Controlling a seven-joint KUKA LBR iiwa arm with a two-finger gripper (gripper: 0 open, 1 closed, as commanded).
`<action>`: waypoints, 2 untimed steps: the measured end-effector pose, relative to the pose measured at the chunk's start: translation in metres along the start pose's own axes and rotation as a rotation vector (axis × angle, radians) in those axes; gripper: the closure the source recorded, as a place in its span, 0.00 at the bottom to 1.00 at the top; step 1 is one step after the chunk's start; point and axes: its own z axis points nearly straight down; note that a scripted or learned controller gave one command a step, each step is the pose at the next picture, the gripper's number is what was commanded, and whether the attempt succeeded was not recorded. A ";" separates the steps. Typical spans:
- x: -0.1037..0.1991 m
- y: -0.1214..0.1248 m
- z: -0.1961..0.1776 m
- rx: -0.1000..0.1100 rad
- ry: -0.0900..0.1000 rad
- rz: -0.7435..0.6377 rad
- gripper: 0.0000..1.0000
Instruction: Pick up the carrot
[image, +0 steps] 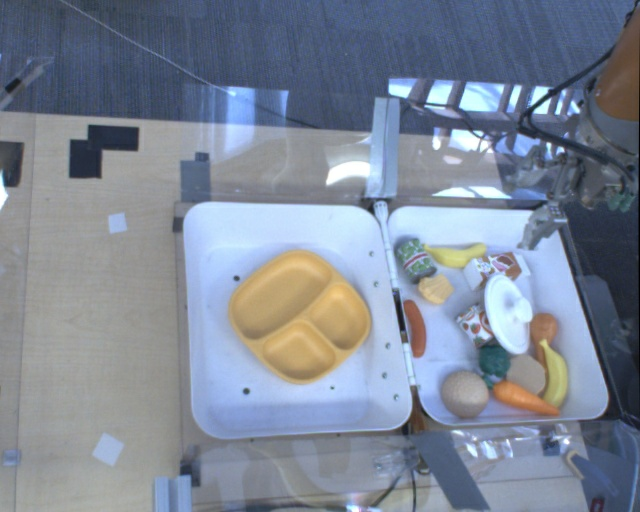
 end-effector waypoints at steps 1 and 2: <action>0.039 -0.007 0.181 -0.001 0.003 0.222 0.00; 0.014 -0.053 0.012 0.002 -0.007 0.472 0.00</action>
